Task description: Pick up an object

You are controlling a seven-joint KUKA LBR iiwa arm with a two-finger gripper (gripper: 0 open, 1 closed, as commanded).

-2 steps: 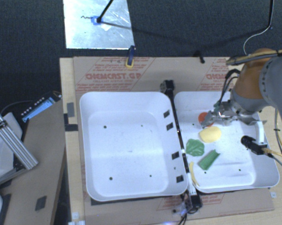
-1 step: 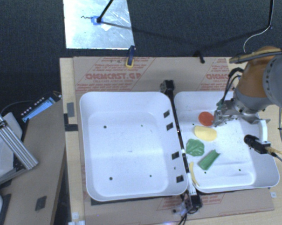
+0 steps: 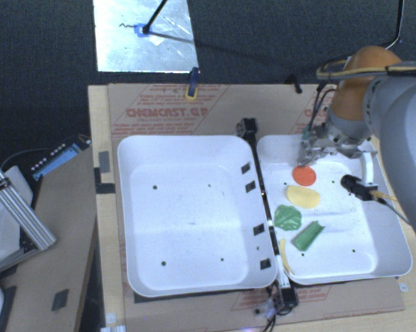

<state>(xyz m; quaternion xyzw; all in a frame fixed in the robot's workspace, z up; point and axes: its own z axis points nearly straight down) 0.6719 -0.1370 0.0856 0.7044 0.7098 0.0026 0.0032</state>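
Observation:
The right bin (image 3: 387, 254) holds several small things. A flat orange-red disc (image 3: 304, 175) lies near its back left, with a yellow oval piece (image 3: 302, 196) just in front of it. Closer to the front lie a green leafy piece (image 3: 287, 217) and a green block (image 3: 307, 235), and a thin pale yellow strip (image 3: 283, 256) rests against the bin's left wall. My gripper (image 3: 309, 155) hangs low at the back of this bin, right behind the orange-red disc and very close to its far edge. Nothing is seen held in it.
The left bin (image 3: 135, 155) stands beside the right one, with a black divider (image 3: 261, 194) between them. A foil sheet (image 3: 146, 32) lies behind the bench, and a metal frame (image 3: 17, 211) stands at the left. My arm (image 3: 391, 112) covers the right bin's back right corner.

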